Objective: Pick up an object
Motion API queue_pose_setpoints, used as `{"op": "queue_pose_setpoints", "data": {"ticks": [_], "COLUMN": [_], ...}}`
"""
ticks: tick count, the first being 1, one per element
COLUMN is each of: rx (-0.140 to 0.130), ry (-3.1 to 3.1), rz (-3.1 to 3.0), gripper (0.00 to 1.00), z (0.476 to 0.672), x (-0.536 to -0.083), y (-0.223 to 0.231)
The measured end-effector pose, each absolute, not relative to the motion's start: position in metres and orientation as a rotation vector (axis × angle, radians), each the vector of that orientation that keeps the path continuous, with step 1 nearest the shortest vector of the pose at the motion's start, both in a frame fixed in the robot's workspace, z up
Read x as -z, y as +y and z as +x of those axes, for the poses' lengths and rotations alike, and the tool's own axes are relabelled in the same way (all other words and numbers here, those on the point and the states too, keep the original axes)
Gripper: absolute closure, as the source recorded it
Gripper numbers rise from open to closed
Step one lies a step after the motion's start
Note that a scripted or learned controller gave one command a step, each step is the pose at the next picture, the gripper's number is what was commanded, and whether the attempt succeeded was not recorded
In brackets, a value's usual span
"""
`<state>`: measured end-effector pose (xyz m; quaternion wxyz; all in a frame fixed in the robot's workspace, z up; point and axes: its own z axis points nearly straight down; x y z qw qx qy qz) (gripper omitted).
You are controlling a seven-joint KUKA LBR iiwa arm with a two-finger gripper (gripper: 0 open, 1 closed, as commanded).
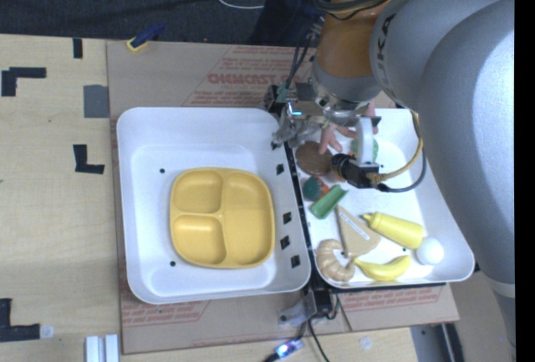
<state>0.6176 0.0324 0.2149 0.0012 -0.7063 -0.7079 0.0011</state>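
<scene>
My gripper (322,133) is low over the far left corner of the right bin (443,222), close to the wall between the two bins. Directly under and beside it lie a brown round piece (312,158) and a pinkish item (338,140), partly hidden by the wrist. Nearer the front are a green oblong object (328,200), a tan wedge (358,235), a yellow squeeze bottle (394,226), a banana (384,269), a white ball (430,252) and a pale pastry (331,260).
The left bin (142,143) holds a yellow divided plate (222,216). The big grey arm (451,68) with its orange band (355,26) covers the far right of the right bin. A black cable (401,172) loops off the wrist above the toys.
</scene>
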Motion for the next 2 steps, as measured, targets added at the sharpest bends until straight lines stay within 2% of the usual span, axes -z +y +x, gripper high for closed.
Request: {"op": "queue_pose_setpoints", "data": {"ticks": [1, 2], "rx": [0.0, -0.003], "ry": [-2.225, -2.223], "rz": [-2.217, -2.22], "gripper": [1.0, 1.0], "z": [0.6278, 0.6256], "x": [-0.2342, -0.2339], "y": [0.0482, 0.0468]}}
